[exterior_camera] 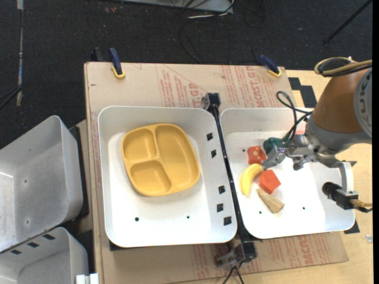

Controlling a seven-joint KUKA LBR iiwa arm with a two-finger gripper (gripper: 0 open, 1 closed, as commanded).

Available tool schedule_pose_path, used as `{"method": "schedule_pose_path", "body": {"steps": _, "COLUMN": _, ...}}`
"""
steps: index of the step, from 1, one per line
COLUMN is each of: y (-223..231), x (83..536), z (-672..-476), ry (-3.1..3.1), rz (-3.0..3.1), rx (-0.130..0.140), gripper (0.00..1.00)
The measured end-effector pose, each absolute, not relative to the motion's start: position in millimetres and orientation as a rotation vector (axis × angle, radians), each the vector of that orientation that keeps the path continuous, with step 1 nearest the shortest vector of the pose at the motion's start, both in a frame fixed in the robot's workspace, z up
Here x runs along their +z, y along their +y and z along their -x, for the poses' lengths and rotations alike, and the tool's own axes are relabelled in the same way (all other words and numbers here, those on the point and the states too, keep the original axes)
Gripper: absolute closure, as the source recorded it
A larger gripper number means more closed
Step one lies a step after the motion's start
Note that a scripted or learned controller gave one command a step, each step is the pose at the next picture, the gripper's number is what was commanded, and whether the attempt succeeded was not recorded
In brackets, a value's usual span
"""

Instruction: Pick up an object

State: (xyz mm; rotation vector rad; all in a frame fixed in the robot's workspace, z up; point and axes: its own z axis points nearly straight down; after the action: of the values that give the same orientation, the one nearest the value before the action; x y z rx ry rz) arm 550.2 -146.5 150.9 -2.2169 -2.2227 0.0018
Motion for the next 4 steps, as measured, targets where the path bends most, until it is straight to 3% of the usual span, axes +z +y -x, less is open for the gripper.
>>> {"method": "schedule_pose_path", "body": {"steps": 1, "y": -146.0, "x": 98.0, "z": -549.9, "ry": -2.218, "rz": 2.220, "rx": 0.003, "gripper": 0.00}}
{"method": "schedule_pose_path", "body": {"steps": 2, "y": -145.8, "x": 110.3, "z": -550.8, "ry": -2.221, "rz": 2.223, "rx": -0.001, "gripper": 1.00}}
{"method": "schedule_pose_path", "body": {"steps": 4, "y": -146.2, "x": 215.5, "z": -554.5, "ry": -2.229, "rz": 2.222, "rx": -0.004, "gripper": 1.00}}
